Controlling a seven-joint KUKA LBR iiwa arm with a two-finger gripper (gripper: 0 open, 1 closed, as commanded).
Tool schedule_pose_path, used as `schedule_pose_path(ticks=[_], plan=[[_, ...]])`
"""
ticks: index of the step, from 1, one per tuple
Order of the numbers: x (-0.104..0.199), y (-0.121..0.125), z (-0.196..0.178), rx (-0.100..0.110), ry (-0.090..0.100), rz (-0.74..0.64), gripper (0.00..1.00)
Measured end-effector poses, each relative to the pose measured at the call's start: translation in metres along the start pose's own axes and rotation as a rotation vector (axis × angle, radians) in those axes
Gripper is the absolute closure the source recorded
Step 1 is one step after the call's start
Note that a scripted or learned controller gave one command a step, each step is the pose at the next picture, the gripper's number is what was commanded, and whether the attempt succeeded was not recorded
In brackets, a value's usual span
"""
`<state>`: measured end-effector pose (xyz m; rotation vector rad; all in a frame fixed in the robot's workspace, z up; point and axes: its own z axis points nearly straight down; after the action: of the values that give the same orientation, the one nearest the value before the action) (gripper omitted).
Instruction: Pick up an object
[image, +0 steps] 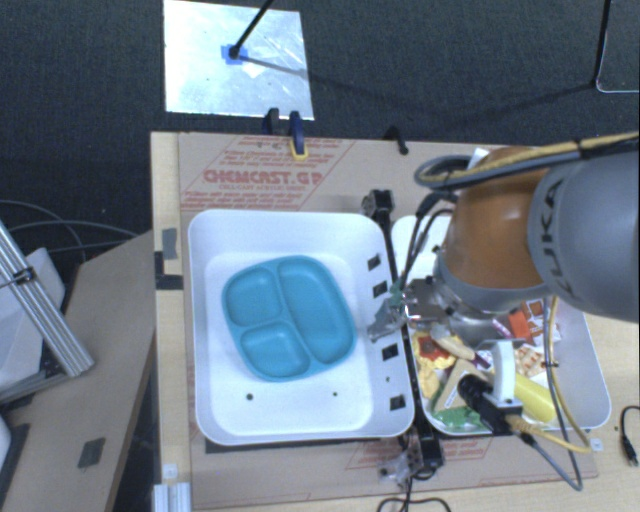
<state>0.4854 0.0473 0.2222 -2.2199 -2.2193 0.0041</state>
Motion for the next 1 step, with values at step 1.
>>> schedule_pose_path(ticks=[1], plan=[[0.001,0.0022,-0.0129,-0.006,0.001,-0.005,1.0]])
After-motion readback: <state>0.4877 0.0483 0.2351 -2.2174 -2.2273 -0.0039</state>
